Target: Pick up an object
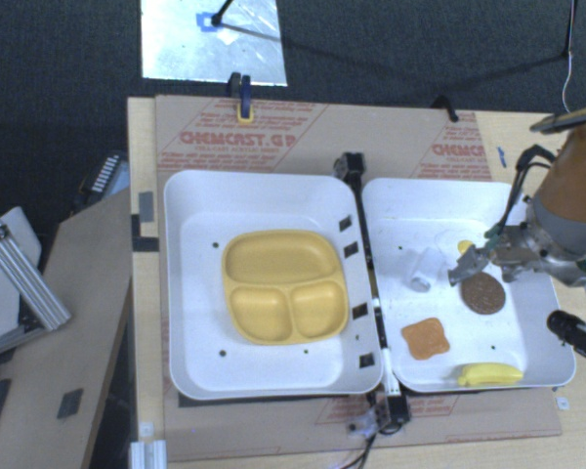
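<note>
The right bin point(391, 213) holds several small things. A round brown disc point(483, 294) lies near its middle right, an orange square piece point(426, 338) lies toward the front, and a yellow banana-shaped piece point(489, 372) rests by the front rim. A pale translucent object point(424, 268) sits left of centre, and a small yellow bit point(464, 247) lies just beyond the gripper. My gripper point(469, 266) hangs low over the right bin, just above and left of the brown disc, between it and the translucent object. Nothing is visibly held.
The left bin point(190, 223) carries a yellow three-compartment plate point(281, 286). A black hinge strip point(361, 262) runs between the bins. The arm's orange and grey body point(576, 193) covers the right bin's far right corner. Cardboard point(273, 130) underlies both bins.
</note>
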`<state>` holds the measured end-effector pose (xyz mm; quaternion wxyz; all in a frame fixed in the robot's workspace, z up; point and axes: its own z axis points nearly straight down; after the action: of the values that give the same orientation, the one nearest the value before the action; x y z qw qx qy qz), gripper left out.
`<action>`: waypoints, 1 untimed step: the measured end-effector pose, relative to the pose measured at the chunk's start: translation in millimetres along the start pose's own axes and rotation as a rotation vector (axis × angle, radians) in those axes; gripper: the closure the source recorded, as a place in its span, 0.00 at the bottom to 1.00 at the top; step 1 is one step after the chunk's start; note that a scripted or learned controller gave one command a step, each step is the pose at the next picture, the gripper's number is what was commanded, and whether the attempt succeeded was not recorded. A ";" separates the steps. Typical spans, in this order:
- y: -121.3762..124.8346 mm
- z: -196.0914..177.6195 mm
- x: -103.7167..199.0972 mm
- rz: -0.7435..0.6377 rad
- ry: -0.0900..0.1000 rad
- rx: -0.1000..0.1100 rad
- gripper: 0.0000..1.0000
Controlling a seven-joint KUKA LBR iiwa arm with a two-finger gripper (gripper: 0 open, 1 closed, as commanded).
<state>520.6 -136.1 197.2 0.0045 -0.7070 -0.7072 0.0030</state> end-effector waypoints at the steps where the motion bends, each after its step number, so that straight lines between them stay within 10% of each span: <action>1: 2.8 -5.9 0.2 -0.003 -0.002 -0.012 0.00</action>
<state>523.5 -135.8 203.1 -0.0002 -0.7060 -0.7082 -0.0004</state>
